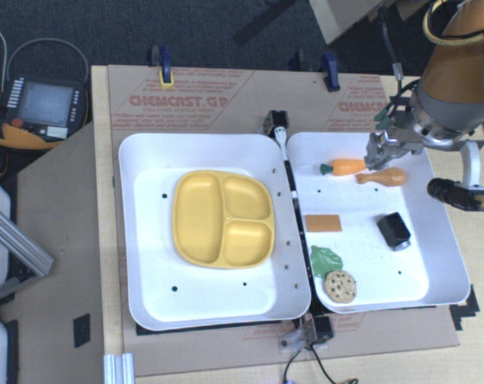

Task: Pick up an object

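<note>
In the right bin [438, 282] lie a toy carrot [344, 166], a tan drumstick-shaped piece [382, 178], a flat orange-brown rectangle [322, 223], a black block [394, 230], a green leaf piece [326, 258] and a round cookie [339, 286]. My gripper [378, 158] hangs low over the bin's far side, right at the carrot's right end and just above the drumstick piece. Its fingers are dark and small against the bin, and nothing can be made out between them.
The left bin [146, 214] holds a yellow divided plate [223, 218]. A black divider runs between the bins. Clamps sit on the bench's far edge. A black cylinder [458, 194] juts in over the right bin's right rim.
</note>
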